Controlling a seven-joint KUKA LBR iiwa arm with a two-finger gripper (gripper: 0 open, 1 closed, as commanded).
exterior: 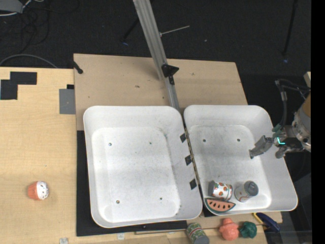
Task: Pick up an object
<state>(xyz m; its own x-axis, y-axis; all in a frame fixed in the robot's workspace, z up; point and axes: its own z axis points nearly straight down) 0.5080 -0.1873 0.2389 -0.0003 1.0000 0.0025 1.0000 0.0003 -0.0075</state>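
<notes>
Overhead slanted view of the bench with two shallow white bins. The gripper (268, 147) sits at the right edge of the right bin (228, 118), above its rim and clear of the floor. One grey finger (260, 146) angles down to the left and a second part lies near the teal-lit wrist; the two appear spread apart with nothing between them, though the small scale makes the width of the opening uncertain.

The candidate objects lie clustered in the near corner of the right bin, well apart from the gripper. A small white cup with red spots (221, 190) rests beside a grey cylindrical piece (247, 189), and a watermelon-slice toy (220, 205) lies against the front wall, just beside the cup.

All three look like small, light toys, probably rigid plastic and not fragile. The cup and cylinder have curved, likely smooth sides that could roll or slip out of a pinch; closing across the narrow diameter seems the safest hold. The slice is thin and flat against the wall, leaving little room for a finger on its far side, so it appears the hardest target.

The left bin (132, 118) adjoins the right one.
</notes>
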